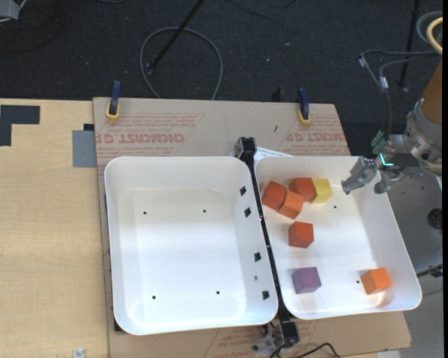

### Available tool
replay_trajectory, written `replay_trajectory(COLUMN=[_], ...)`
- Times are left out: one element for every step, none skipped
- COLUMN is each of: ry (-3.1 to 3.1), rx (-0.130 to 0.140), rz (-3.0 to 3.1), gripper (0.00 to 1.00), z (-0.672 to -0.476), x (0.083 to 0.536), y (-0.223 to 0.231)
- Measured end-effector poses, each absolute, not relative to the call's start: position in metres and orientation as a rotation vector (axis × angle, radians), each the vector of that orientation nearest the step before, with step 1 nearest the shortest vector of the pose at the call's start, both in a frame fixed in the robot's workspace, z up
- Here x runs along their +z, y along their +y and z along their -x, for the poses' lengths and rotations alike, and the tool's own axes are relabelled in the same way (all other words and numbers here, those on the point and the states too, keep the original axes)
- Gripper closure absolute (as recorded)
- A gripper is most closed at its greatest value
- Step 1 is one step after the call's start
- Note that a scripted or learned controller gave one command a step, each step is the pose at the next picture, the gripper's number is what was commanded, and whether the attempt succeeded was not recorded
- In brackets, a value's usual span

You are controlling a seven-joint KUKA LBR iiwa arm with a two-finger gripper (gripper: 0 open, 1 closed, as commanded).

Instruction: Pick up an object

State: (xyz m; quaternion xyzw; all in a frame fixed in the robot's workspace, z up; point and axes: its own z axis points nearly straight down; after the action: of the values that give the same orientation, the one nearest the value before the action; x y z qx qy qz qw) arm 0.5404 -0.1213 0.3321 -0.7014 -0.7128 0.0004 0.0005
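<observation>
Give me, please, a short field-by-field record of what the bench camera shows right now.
bins: two shallow white bins side by side, left bin and right bin
right bin contents: three orange blocks and a yellow block clustered near the top, a red-orange block mid-bin, a purple block and another orange block near the front
gripper: over the right bin's upper right edge, holding nothing

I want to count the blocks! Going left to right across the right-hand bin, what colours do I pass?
Orange block → red-orange block → purple block → yellow block → orange block near the bin's right corner. Two more orange blocks in the cluster overlap, so I skip them.
</observation>
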Motion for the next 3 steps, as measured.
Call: replay_trajectory(ry=[-2.213, -2.23, -2.227], rx=[0.012, -0.012, -0.012], rz=[2.216, 2.229, 2.231], gripper=[0.0, 0.0, 0.0], z=[-0.566, -0.626, -0.636], x=[0.193, 0.106, 0.103], y=[-0.151, -0.154, -0.148])
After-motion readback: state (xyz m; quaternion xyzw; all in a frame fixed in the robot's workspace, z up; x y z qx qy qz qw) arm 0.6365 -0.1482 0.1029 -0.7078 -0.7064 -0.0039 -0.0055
